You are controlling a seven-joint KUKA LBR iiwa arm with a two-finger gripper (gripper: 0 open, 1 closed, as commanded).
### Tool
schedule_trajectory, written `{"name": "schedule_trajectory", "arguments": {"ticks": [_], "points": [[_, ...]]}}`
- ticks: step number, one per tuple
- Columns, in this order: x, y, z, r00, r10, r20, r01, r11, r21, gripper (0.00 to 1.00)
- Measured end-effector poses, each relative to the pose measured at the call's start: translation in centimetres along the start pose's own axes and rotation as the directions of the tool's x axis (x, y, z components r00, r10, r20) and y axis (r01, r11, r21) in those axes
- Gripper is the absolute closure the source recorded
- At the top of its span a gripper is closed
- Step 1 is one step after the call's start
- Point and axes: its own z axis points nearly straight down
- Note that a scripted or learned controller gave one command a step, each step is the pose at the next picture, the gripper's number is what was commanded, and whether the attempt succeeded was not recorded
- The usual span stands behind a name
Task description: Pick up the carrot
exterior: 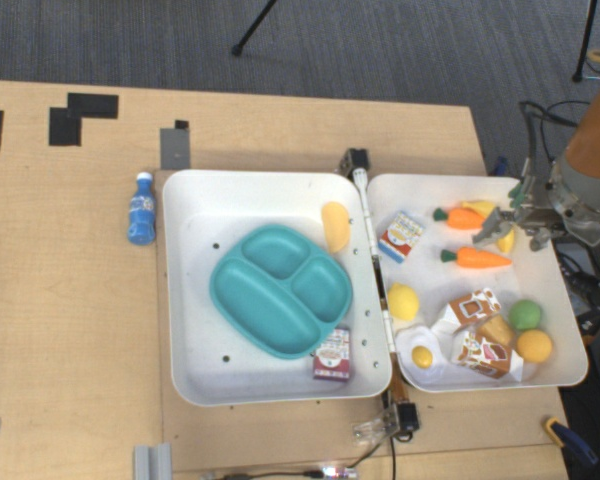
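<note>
We count two orange carrots with green tops in the right white bin (570, 368): the far carrot (462, 218) and the near carrot (478, 259). The pincer (507, 230) hovers just right of them, between the two; we cannot tell whether it is released or clenched. A yellow piece (483, 208) touches the far carrot. Around lie a small white carton (401, 236), a lemon (403, 302), a fried egg (421, 353), a green ball (525, 315) and an orange fruit (533, 346). The left bin (180, 368) holds a teal divided plate (280, 288).
</note>
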Motion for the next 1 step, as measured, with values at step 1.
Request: {"name": "schedule_trajectory", "arguments": {"ticks": [1], "points": [[0.6, 2.15, 9.25, 0.994, -0.113, 0.002, 0.113, 0.994, -0.003, 0.0]]}}
